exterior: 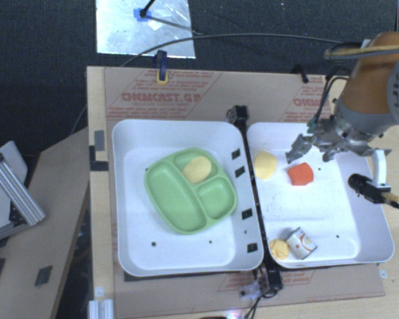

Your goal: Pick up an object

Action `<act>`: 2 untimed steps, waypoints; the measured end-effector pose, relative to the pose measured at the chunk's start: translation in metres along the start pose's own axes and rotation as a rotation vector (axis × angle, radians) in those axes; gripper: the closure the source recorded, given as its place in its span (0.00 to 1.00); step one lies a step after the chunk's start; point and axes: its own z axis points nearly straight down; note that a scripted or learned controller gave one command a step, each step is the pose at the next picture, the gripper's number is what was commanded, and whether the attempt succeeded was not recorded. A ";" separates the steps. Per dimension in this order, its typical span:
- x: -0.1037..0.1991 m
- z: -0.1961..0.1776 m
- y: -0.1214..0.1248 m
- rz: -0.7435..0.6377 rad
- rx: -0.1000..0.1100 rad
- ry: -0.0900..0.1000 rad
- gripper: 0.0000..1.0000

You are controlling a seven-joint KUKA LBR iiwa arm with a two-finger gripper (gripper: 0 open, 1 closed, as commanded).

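Two white bins are set on brown board over dark carpet. The gripper is seen spread open above the right bin, just above an orange block.

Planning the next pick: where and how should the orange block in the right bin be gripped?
Probably from straight above, fingers closing across the orange block on its two opposite flat sides. It sits apart from the yellow lump, with bare bin floor around it, and the gripper hovers just above.

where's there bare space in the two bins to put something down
Right bin: open floor between the orange block and the small can. Left bin: bare strips around the green tray. Crowded near the gripper and yellow lump.
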 end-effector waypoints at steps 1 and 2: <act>0.000 -0.008 0.003 -0.002 -0.013 -0.001 0.00; 0.000 0.035 0.009 -0.001 -0.010 -0.001 0.00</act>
